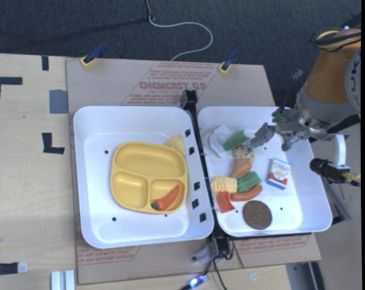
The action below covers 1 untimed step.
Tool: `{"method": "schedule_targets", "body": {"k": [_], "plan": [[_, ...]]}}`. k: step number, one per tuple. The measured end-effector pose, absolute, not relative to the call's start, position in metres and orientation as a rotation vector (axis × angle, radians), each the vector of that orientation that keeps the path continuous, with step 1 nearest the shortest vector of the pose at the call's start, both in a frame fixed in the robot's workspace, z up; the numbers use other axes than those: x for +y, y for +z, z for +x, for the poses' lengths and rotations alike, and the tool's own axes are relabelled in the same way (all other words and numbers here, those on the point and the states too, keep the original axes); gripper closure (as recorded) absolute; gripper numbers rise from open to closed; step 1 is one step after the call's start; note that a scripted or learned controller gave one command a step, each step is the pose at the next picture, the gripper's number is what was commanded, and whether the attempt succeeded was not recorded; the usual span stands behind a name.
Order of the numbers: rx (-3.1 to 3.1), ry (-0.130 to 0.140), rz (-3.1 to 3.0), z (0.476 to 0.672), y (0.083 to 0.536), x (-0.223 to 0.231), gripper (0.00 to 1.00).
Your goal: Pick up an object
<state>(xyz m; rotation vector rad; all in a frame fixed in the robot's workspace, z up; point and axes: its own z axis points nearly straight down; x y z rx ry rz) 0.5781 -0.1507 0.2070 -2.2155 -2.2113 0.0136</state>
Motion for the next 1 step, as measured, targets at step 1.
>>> {"method": "schedule_targets", "body": {"k": [1], "plan": [[-2.222,0.002,-2.220,0.5810,0.2138,-0.1506,0.00]]}}
